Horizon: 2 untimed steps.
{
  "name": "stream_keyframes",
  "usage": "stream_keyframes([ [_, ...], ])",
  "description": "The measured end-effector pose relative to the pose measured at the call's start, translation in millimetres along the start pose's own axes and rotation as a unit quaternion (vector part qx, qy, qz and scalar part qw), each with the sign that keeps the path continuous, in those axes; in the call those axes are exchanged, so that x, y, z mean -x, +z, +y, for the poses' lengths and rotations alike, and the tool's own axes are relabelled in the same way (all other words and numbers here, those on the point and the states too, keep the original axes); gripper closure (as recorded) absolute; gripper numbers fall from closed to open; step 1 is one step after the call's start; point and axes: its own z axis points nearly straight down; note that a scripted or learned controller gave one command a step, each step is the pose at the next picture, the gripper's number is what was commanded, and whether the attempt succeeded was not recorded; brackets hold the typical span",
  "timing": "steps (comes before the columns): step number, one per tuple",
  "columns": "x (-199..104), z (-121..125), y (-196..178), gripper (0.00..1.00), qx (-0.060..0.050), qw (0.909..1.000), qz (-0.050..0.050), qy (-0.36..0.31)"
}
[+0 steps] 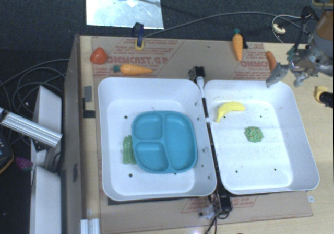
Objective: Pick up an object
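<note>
The near rim of the right bin (271, 188) sits closest to the camera. The claw (292, 73) hangs released above the bin's far right corner, holding nothing. The banana (229, 109) and green ball (253, 134) lie below in the right bin; the banana looks light, stiff and smooth, best pinched across its middle.

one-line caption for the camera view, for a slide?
Open gripper hovers above right bin's far corner; banana and green ball lie inside.

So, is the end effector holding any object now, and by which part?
Nothing is held. The end effector hangs open above the far right corner of the right bin, away from the banana and the green ball.
</note>
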Motion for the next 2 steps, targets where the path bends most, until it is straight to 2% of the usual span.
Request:
stream_keyframes([
  [1,-20.3,-46.0,99.9,0.00,-0.002,1.0000,0.001,0.001],
  [2,-42.3,-72.8,162.9,0.00,-0.001,1.0000,0.000,0.001],
])
